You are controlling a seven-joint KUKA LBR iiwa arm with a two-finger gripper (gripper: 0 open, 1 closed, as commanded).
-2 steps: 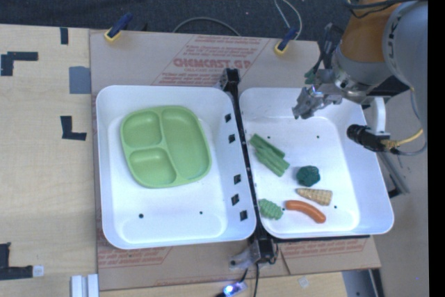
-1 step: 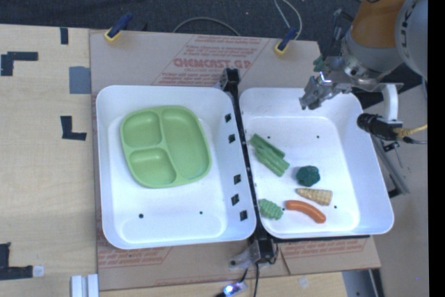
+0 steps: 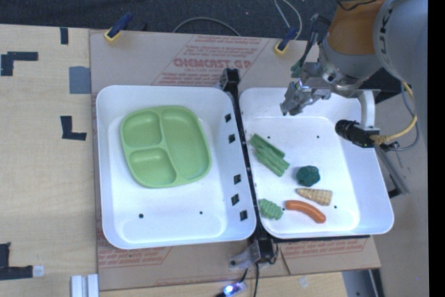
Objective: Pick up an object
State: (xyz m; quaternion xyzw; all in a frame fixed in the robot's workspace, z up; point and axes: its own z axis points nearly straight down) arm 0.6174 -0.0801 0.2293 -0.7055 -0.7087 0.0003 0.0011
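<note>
Objects for picking, all lying in right bin [image 3: 348,219]: green ridged piece [image 3: 268,154], dark green broccoli-like lump [image 3: 309,174], corn cob [image 3: 314,196], orange sausage [image 3: 305,211], small green piece [image 3: 271,209]. None lifted. Gripper [image 3: 293,102] near bin's far edge, nothing between fingers; whether parted or closed cannot be told. Task judged unstarted: approach, grasp and lift remaining.

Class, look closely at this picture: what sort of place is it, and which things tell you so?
Probably a robotics lab test bench: a grey arm's pincer hangs over two shallow white plastic bins, one holding a green divided plastic tray, the other toy food like an orange plastic sausage.
</note>
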